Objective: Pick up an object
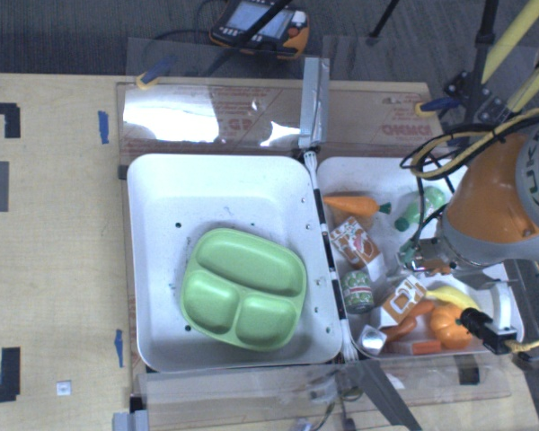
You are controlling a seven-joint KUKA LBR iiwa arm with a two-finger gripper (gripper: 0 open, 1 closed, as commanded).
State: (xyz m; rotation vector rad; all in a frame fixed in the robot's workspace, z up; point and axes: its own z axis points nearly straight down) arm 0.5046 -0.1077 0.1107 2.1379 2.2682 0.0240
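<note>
We see a tray (242, 287) in the left bin (153, 205); a carrot (350, 206), can (357, 291) and banana (454, 296) in the right bin (377, 171).

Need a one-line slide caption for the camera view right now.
KUKA arm reaches over the right bin of toy groceries, near the carrot; a green divided tray sits in the left bin.

The two bins (153, 241) are white. The divided tray (242, 287), far left of the arm's wrist (431, 263), is pale green. An orange carrot (352, 206) lies up-left of the wrist, a red-and-white printed carton (354, 242) just left of it. The can (357, 291) down-left is green-labelled. Below sit a yellow banana (454, 296) and an orange fruit (451, 327). The arm band (494, 200) is orange.
</note>
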